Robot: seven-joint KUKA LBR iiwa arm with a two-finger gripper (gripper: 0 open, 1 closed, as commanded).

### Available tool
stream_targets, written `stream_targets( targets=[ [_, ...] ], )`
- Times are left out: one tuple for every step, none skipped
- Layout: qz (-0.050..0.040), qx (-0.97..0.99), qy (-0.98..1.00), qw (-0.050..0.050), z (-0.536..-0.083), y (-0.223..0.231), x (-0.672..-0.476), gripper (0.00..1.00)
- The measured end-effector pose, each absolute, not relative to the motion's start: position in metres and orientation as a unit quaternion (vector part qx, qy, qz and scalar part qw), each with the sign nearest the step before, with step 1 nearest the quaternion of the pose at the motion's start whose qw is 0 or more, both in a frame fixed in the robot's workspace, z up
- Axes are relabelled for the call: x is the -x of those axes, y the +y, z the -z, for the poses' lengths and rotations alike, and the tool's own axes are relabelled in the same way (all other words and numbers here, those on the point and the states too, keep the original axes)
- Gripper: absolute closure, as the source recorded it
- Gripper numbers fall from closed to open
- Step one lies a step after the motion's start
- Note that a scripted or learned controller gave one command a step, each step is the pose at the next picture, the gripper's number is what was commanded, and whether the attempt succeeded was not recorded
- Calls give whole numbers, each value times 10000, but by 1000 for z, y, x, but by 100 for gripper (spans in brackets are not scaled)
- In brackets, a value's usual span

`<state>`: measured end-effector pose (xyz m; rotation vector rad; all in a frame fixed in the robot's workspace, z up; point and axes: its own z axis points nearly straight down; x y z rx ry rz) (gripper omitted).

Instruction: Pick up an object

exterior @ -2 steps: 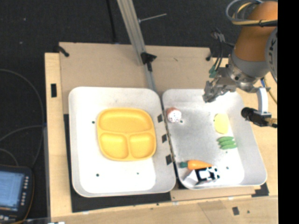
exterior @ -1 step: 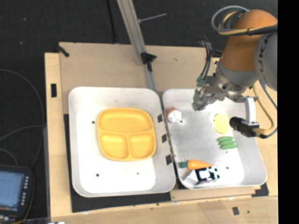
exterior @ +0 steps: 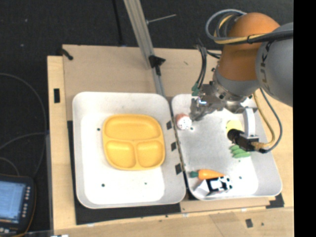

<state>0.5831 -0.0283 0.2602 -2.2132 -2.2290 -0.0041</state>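
My gripper [exterior: 196,113] hangs over the far left corner of the right bin [exterior: 266,181]. Just to its lower left a small white and red object [exterior: 183,123] lies against the bin's left wall, close to the gripper tip. An orange carrot [exterior: 210,173] lies near the front of this bin, with a black and white object [exterior: 217,184] right in front of it. A green piece [exterior: 240,152] and a yellow piece [exterior: 232,126] sit on the right side, partly hidden behind the wrist hardware.
The left bin [exterior: 89,181] holds a yellow divided plate [exterior: 133,141] at its middle. A slanted metal pole [exterior: 143,38] rises behind the bins. The arm's grey and orange body [exterior: 247,48] looms over the right bin's far side.
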Motion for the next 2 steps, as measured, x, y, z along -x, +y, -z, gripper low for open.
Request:
stream_targets(
  targets=[
    [8, 7044, -7098, 5, -261, 24, -560, 100],
    [9, 7041, -7101, 7, -263, 74, -544, 100]
  ],
)
